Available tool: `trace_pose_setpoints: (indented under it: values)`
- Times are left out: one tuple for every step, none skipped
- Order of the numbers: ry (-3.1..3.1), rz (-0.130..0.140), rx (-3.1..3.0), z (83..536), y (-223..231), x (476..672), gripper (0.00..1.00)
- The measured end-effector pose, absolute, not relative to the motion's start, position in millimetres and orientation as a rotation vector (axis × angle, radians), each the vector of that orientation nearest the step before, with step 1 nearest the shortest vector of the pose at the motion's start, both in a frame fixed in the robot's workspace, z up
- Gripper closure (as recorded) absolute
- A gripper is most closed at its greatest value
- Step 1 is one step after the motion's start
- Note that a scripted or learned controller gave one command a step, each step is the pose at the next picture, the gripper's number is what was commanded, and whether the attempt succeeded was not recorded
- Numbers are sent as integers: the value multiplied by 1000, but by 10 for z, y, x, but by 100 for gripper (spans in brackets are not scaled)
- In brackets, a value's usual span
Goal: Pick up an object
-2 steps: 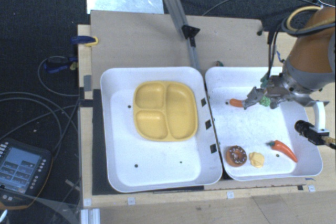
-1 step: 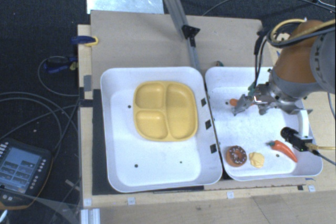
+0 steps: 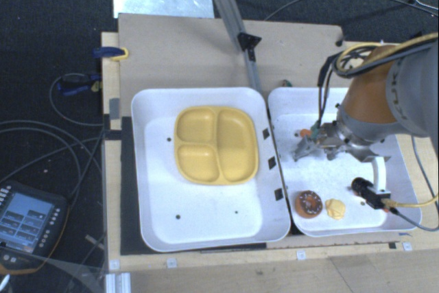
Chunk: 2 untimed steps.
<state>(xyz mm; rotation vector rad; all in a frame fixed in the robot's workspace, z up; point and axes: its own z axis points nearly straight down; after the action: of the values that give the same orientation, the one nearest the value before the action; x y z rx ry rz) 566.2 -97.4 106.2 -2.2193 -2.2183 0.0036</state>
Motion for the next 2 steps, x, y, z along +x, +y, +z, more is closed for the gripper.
trace_pose_setpoints:
  values:
    - [-2222,-4,-2223,1199,-979,5683,100]
    - [-2230,-7,-2221,1841,-1005,5682,100]
